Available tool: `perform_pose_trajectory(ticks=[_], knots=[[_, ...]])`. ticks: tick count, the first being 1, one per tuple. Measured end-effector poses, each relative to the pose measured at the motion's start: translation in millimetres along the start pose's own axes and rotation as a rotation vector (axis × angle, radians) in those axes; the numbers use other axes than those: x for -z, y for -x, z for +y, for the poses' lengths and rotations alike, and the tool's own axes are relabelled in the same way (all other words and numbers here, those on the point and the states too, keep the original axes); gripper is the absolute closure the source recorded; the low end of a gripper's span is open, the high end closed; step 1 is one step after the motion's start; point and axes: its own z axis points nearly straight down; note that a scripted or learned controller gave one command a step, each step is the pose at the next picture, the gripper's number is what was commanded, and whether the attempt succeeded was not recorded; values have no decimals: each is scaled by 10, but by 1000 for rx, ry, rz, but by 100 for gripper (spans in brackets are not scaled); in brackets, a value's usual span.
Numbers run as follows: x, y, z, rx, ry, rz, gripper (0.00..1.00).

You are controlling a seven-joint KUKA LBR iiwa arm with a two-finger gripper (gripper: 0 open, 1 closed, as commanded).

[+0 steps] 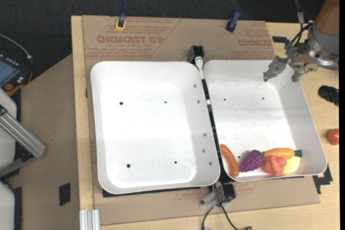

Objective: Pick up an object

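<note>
Both shallow white bins, the left one [145,121] and the right one [259,116], look like smooth moulded plastic with a soft sheen. They rest on a flat brown surface [161,29] of matt cardboard printed in faded red letters. The small toy foods, an orange sausage shape [229,160], a purple grape bunch [252,161] and an orange carrot [283,153], appear glossy plastic. The grey tool [285,69] looks like dull metal.

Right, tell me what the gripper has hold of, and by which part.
Nothing is held. The gripper hangs open over the right bin's far corner; the toy food lies along the near edge.
</note>
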Motion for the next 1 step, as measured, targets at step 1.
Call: perform_pose_trajectory(ticks=[1], knots=[[-755, -354, -887, -1, -13, 6, 0]])
